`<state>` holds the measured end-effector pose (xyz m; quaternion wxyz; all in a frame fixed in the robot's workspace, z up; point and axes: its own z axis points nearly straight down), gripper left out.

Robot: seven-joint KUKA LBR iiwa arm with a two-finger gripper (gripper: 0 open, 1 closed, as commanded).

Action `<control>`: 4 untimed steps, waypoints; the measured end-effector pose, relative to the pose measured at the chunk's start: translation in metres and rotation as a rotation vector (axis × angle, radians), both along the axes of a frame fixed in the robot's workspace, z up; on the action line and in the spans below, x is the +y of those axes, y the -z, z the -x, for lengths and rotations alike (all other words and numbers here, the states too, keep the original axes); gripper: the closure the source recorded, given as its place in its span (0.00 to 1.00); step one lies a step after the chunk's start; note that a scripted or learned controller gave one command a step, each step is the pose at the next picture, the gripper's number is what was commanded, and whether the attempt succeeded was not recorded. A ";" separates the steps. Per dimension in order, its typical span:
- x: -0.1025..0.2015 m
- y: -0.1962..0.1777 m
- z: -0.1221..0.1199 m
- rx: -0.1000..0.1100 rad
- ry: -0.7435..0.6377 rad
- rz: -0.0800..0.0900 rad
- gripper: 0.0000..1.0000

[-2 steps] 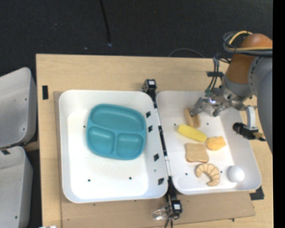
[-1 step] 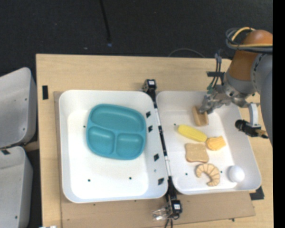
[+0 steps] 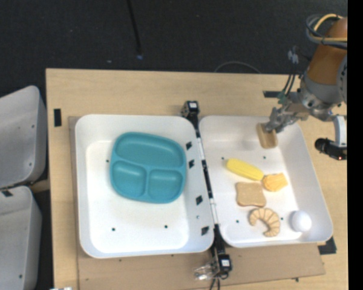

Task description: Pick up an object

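Wooden bench (image 3: 139,92) carries two white bins, left bin (image 3: 88,222) w/ teal divided plate (image 3: 148,167). My gripper (image 3: 277,122) is over right bin (image 3: 311,180), far corner, jaws clamped on tan block (image 3: 267,138). Nearer in same bin: corn cob (image 3: 244,169), orange piece (image 3: 274,182), toast (image 3: 250,194), croissant (image 3: 266,219), white ball (image 3: 300,221).

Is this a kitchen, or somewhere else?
Probably a robot test bench, not a kitchen. A robot arm reaches over two white bins. One holds a teal divided plate, the other toy-like food such as a corn cob and a croissant.
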<state>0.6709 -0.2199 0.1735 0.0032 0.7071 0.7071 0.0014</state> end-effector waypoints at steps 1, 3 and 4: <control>0.002 -0.045 0.001 0.001 -0.002 -0.001 1.00; 0.041 -0.083 0.004 0.006 -0.004 -0.001 1.00; 0.090 -0.092 0.012 0.005 -0.006 -0.003 1.00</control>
